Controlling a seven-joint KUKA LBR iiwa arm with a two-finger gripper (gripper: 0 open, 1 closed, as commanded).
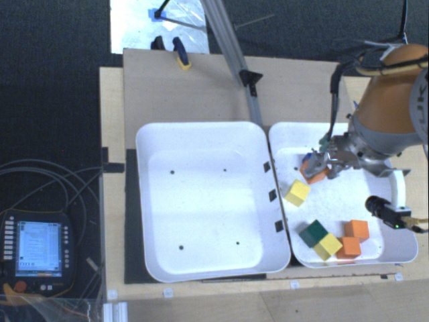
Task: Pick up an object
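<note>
The gripper (320, 166) was down in the right bin (402, 250) at an orange block (314, 174). I could not tell its grip. Next, lift slowly.

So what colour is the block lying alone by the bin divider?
Yellow block, clearest in the camera view.

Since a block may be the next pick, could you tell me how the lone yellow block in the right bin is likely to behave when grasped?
The yellow block looks rigid, with flat faces, so it should neither flop nor roll. It appears small and probably light, so a glancing touch from the tool could slide it across the smooth floor of the right bin. It sits apart from other blocks, which favours a clean grasp.
</note>
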